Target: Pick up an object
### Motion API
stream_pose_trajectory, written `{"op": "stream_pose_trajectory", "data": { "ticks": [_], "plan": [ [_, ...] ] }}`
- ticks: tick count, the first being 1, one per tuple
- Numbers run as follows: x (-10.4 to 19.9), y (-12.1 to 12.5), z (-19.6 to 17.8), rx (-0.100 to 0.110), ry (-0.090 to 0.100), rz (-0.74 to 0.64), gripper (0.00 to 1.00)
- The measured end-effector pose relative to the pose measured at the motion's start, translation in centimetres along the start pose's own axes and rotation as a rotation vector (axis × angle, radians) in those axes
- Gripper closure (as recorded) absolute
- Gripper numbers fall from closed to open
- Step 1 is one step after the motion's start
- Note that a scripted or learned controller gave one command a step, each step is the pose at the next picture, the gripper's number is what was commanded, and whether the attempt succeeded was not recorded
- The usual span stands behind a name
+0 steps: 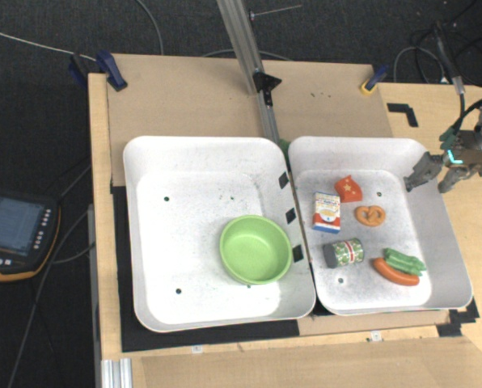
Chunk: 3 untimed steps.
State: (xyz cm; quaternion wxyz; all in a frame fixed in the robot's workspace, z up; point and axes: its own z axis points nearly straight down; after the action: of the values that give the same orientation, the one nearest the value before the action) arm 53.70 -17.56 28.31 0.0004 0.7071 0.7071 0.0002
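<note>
Grey gripper parked over the right bin's rim, holding nothing

Grey metal is most of what shows of the arm: it is cut off at the frame's right edge, so just the two-finger gripper [436, 175] and a bit of wrist with a teal glint can be seen. Its two dark fingers are spread apart over the 2 o'clock rim of the right shallow white plastic bin [435, 285], with nothing between them.

Inside that bin the small toys sit well apart from the gripper. A red, roof-shaped block [348, 188] lies near the middle; just at its 7 o'clock stands a white carton with red and blue print [327, 212], the print too small to read. At 3 o'clock from the carton is a brown pretzel-shaped piece [371, 215]. Toward 6 o'clock lies a small can on its side with a green and red label [344, 253], and at its 3 o'clock an orange sausage shape [395, 272] touches a knobbly green vegetable [404, 260].

The left shallow white plastic bin [156, 217], speckled with dark flecks, holds a smooth round lime-green plastic bowl [255, 249] at its 4 o'clock.
</note>
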Motion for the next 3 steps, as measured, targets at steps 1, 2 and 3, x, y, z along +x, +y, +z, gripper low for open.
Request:
{"op": "stream_pose_trajectory", "data": {
  "ticks": [1,2,3],
  "plan": [
    [0.0,0.0,0.0,0.0,0.0,0.0,0.0],
    [0.3,0.2,4.2,0.004,0.001,0.0,0.0],
    [1.2,0.6,9.3,0.005,0.001,0.0,0.0]
  ]
}}
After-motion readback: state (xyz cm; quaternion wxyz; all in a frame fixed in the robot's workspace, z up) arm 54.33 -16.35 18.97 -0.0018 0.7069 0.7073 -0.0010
